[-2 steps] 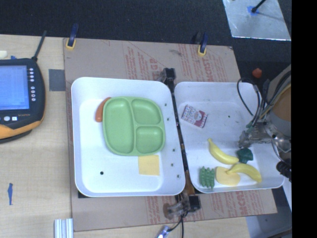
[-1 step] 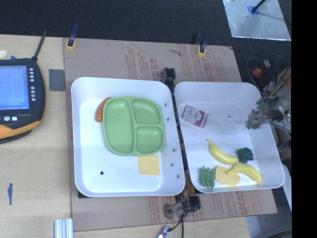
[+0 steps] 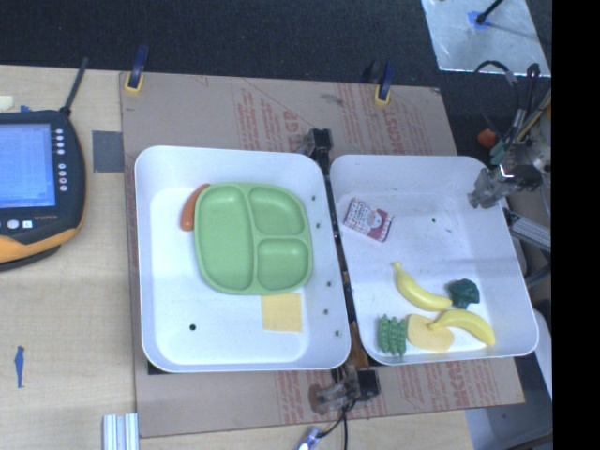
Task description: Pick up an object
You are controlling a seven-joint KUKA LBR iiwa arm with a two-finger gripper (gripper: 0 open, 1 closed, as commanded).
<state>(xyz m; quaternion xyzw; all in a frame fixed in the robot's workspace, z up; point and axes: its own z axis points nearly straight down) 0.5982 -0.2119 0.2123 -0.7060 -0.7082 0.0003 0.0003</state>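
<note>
Jaws [image 3: 487, 193] sit at the right edge of the frame, over the upper right rim of the right bin [image 3: 441, 172], with nothing seen between them; how far apart they stand cannot be told. Lower right in that bin lie two bananas: one banana [image 3: 419, 292] has its long axis running from upper left to lower right, the other banana [image 3: 465, 323] lies just beside it, beside a dark green piece [image 3: 462, 292], a green pod [image 3: 392, 335] and a yellow slice [image 3: 428, 337]. A red-and-white packet [image 3: 367, 219] lies tilted in the upper left of that bin, while the left bin [image 3: 159, 251] holds a green divided plate [image 3: 253, 238], an orange sausage [image 3: 190, 207] touching its left edge and a yellow square [image 3: 282, 312] just below it.
</note>
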